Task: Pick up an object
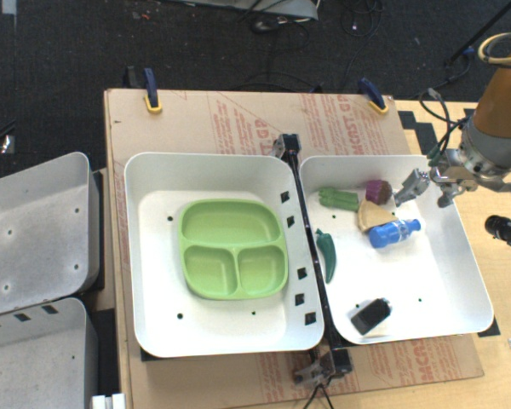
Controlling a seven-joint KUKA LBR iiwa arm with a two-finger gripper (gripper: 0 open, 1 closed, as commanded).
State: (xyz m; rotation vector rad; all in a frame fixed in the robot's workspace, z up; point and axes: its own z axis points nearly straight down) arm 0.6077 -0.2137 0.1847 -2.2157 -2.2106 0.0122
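Two shallow white bins sit side by side on a desk (204, 126) topped with brown board, seen from above at a slant.

Nearest in the right bin (460, 296) lies a small black block (370, 315), apart from everything else. It looks stiff and light, with flat sides that would suit a pinch across its narrow width.

Farther in, against the wall between the bins, rests a dark green curved piece (326, 254), perhaps a soft toy vegetable; its closeness to the wall would make it awkward to take.

The left bin (153, 186) holds a pale green divided plate (234, 247), wide and flat, a poor candidate for a two-finger grip.

Farther still in the right bin, a cluster lies touching or nearly so: a blue bottle-like object (394, 232), likely smooth and liable to roll, best gripped across its body; a tan piece (374, 216); a purple piece (376, 191); and a light green piece (339, 199) to their left.

At the far right, the grey arm with its orange band reaches in. Its jaws (428, 185) hang over the bin's far right corner, just right of the cluster. They appear spread apart with nothing between them.
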